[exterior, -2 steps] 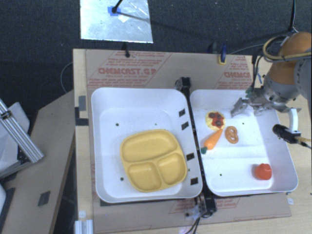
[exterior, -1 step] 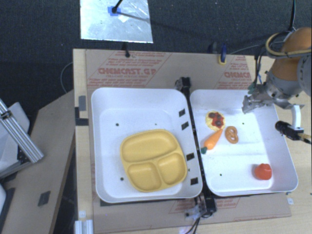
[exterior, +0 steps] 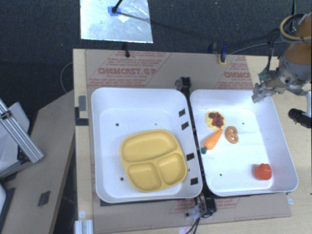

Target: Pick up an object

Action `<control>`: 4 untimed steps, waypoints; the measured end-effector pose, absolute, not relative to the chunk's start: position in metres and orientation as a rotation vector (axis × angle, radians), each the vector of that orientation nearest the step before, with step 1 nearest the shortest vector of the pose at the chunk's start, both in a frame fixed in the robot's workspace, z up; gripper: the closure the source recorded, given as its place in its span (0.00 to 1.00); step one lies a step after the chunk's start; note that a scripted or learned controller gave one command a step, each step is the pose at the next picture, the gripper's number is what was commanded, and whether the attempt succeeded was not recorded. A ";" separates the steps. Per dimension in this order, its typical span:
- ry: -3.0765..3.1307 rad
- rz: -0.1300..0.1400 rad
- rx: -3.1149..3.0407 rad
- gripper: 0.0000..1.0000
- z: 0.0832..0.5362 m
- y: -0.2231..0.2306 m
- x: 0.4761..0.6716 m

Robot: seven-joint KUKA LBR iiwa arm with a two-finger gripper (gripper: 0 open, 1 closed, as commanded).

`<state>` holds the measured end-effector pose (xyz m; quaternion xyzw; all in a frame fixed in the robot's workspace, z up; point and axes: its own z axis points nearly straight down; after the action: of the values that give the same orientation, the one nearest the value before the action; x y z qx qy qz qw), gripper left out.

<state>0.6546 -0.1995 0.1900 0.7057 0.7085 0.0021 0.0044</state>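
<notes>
In the right bin point(exterior: 273, 126) lie a small pizza slice point(exterior: 215, 119), a pretzel point(exterior: 231, 134), an orange carrot point(exterior: 212, 140) and a red pepper-like toy point(exterior: 263, 171). My gripper point(exterior: 259, 92) hangs over the bin's far right corner, well away from all of them, at the end of the grey arm coming in from the right. Nothing shows between its tips.
The left bin point(exterior: 107, 126) holds a yellow divided tray point(exterior: 153, 159). A black hinge strip point(exterior: 191, 130) runs between the bins. A silver sheet point(exterior: 116, 14) lies on the dark floor at the back. A metal frame point(exterior: 14, 130) stands at far left.
</notes>
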 end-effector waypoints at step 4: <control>2.233 0.002 2.212 1.00 0.225 -0.061 0.621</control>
<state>0.6208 -0.0607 0.2251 0.7038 0.7104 0.0005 -0.0009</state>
